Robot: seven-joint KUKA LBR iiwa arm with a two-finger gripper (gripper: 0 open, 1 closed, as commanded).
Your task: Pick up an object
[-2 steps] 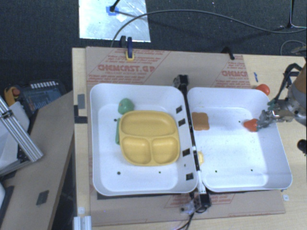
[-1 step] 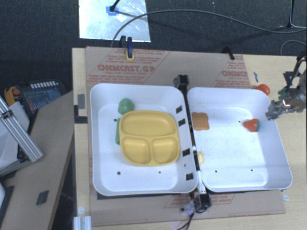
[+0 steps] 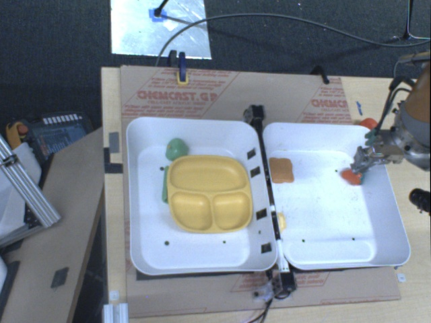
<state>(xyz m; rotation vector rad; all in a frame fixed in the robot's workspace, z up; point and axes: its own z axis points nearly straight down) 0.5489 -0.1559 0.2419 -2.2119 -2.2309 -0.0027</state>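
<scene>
My gripper hangs over the right edge of the right bin, reaching in from the right. A small red-orange object lies just below and left of its fingertips, touching or nearly touching them. A tan, toast-like piece rests at the upper left of the right bin. A small yellow piece sits by the divider. The left bin bears a yellow divided tray with a green object behind it.
Another orange thing lies outside the right bin at its upper right rim. Black clips run along the seam between the bins. A cardboard sheet underlies both bins.
</scene>
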